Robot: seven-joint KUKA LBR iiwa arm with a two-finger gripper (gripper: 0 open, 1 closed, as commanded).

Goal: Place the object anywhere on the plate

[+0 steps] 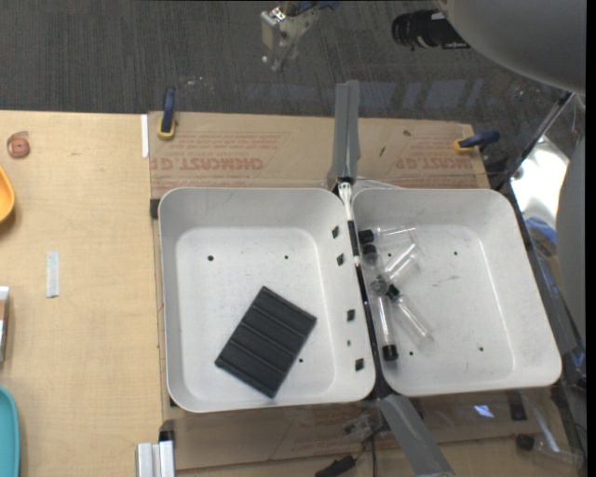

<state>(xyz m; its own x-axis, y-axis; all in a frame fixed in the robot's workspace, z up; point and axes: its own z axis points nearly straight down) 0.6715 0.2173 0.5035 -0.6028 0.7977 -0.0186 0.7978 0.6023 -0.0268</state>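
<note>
On the desk (74, 186), two white bins sat side by side on cardboard (251, 154), with dark carpet behind. Grey arm (521, 28) hung top right. Tool (279, 33) was up top, well off both bins; couldn't tell its state. Clear tubes (396, 279) lay in right bin (503, 373), black plate (267, 340) in left bin (186, 224).

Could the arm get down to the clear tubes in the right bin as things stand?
Probably yes: the clear tubes lie uncovered along the right bin's left side, though close to its wall.
</note>
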